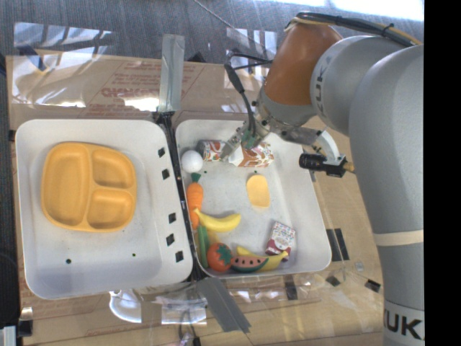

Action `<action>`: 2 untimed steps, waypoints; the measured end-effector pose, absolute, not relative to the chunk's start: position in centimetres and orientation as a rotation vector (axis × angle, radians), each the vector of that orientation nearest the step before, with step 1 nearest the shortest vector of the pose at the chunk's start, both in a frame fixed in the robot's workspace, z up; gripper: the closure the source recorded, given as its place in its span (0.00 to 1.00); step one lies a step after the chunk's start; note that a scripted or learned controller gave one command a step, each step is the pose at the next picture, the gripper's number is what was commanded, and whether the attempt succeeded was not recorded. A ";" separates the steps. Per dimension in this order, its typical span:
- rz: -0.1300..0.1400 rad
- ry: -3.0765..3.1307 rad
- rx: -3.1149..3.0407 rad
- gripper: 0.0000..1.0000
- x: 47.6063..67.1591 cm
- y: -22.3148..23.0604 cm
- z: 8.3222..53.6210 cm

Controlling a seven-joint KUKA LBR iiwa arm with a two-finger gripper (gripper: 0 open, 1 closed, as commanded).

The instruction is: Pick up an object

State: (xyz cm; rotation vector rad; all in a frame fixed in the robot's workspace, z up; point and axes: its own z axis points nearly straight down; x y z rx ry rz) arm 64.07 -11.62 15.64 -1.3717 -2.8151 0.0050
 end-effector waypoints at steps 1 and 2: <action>0.003 -3.063 -0.700 1.00 59.2 -19.3 16.8; 0.001 -3.063 -0.696 0.00 59.2 -19.1 16.8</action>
